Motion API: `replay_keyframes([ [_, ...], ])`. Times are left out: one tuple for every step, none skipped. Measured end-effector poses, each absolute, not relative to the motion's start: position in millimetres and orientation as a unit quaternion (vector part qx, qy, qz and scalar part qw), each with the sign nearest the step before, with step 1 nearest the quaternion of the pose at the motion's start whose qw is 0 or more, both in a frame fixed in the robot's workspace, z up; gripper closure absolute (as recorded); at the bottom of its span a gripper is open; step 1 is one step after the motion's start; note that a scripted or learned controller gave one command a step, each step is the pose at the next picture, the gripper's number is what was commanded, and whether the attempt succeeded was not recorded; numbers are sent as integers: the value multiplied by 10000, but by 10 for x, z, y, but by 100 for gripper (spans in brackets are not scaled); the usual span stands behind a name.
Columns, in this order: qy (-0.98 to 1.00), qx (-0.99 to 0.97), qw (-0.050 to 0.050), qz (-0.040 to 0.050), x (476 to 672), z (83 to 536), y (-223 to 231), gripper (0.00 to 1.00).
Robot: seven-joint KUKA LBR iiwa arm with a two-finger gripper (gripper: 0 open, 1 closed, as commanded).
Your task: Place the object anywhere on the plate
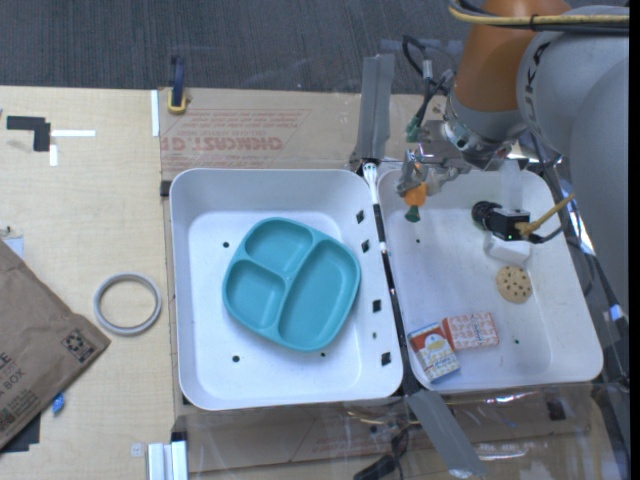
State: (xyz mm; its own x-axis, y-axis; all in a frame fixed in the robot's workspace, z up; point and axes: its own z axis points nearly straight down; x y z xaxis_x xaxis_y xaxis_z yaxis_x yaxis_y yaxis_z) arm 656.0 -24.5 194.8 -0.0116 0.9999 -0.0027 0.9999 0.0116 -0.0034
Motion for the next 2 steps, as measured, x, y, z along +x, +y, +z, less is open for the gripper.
replay_keyframes([
  [-6553, -7554, 12, 21, 6006, 1903, 437, 100],
  [-6550, -7557, 10, 21, 6006, 1903, 433, 0],
])
